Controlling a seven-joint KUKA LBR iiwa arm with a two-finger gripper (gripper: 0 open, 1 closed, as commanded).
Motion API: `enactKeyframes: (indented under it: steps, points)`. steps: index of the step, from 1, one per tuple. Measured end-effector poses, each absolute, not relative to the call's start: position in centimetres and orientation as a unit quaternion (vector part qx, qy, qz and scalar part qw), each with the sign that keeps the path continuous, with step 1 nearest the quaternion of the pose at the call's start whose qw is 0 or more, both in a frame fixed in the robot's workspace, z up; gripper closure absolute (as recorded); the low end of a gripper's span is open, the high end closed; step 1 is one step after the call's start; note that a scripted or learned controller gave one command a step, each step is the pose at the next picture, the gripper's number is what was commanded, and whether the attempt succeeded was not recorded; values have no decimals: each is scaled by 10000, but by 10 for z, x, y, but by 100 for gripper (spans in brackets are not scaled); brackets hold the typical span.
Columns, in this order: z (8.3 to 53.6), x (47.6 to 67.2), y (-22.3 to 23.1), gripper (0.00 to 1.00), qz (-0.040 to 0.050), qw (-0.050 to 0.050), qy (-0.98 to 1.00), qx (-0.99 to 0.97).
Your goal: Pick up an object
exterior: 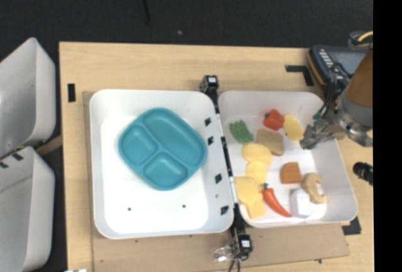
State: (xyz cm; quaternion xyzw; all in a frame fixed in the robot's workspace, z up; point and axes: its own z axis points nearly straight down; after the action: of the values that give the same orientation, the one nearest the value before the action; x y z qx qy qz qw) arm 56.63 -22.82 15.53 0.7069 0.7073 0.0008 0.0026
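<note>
The right bin point(331, 205) holds several toy foods: a red pepper point(273, 119), a yellow piece point(293, 127), a green leafy piece point(240, 132), a tan slice point(270, 141), yellow pieces point(257, 153), an orange-brown block point(290, 173), a chili point(274, 200), a white block point(301, 205) and a beige roll point(313, 187). My gripper point(309, 141) hangs low over the right side of this bin, just right of the yellow piece. Nothing shows between its fingers.
The left bin point(107, 201) holds a blue divided plate point(162, 147). A black clip point(209, 83) sits at the top of the seam between the bins, another point(241, 243) at the bottom. White casings point(22, 101) stand at the left of the bench.
</note>
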Motion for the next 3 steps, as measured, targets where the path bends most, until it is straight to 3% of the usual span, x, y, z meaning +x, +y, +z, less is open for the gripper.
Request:
enactKeyframes:
  steps: [1,2,3]
  points:
    - [218,564,-227,100,9,28,7078,7064]
    - [242,565,-228,100,4,14,7083,7059]
    - [232,560,-183,100,-9,1,7080,7063]
